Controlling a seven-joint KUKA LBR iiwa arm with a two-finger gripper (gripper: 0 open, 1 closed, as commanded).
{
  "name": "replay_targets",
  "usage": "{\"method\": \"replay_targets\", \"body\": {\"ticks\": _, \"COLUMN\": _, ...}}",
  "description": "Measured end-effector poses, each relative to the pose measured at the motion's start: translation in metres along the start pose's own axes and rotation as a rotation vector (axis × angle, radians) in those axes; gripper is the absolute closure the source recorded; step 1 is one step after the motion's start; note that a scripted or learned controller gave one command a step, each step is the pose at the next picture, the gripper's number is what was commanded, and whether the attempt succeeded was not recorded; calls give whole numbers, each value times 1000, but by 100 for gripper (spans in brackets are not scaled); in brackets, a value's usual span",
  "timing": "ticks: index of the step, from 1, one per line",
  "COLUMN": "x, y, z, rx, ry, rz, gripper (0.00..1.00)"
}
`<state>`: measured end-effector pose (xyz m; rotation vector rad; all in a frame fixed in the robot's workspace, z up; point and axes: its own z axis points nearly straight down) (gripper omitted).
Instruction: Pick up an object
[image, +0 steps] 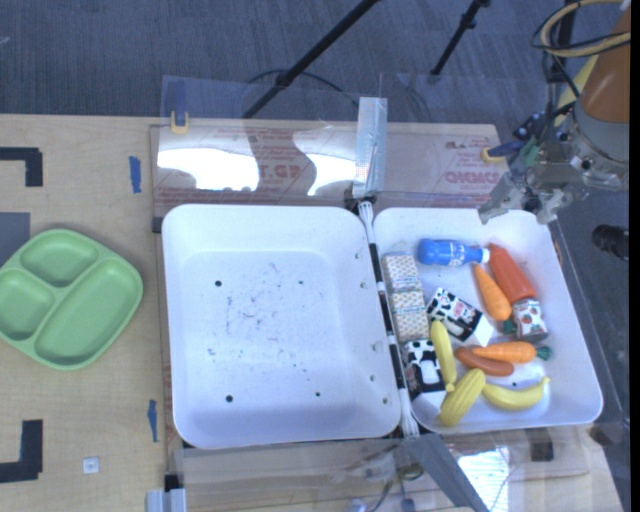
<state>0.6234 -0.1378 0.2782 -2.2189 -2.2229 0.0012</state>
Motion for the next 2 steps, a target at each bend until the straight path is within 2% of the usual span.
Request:
{"method": "replay_targets", "body": {"ticks": 1, "x": -28, "y": -35, "z": 87, "rx": -1, "ry": 0, "rz": -26, "gripper": 0}}
{"method": "replay_targets", "body": {"ticks": 2, "x": -13, "y": -34, "z": 173, "rx": -3, "ry": 0, "rz": -137, "gripper": 0}}
